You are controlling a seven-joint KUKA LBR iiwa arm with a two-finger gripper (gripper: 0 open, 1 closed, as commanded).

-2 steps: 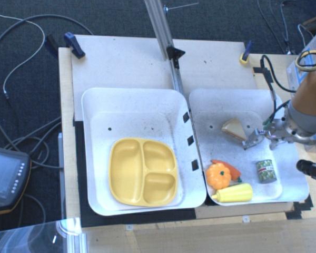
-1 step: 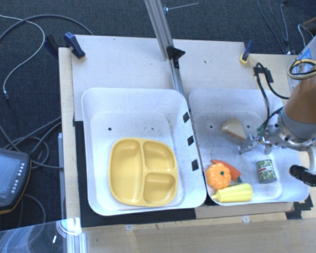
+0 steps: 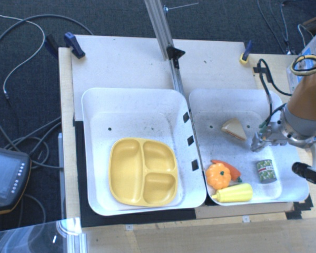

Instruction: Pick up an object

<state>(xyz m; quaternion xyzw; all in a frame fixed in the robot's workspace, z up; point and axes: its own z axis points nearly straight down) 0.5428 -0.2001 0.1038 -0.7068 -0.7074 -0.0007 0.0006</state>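
Spanning most of the view, the counter [image 3: 126,62] carries 2 shallow white bins side by side. The left bin [image 3: 95,109] holds a yellow divided plate [image 3: 144,171] with 3 compartments. The right bin [image 3: 210,104] holds 5 small things: a tan wedge [image 3: 235,129] toward the far middle, a green-labelled can [image 3: 265,171] at the near right, a yellow block [image 3: 234,193] along the near wall, an orange pumpkin [image 3: 219,176] just beside it, and a red piece [image 3: 230,167] touching the pumpkin.

Reaching in from the right, the arm [image 3: 304,107] bends down over the right bin, and the hand [image 3: 259,141] hangs between the wedge and the can, touching neither as far as I can judge. Whether it is spread or pressed together, I cannot tell.

My guess is that the main risk is closing on bare bin floor in that gap, or nudging the can, which would likely roll away.
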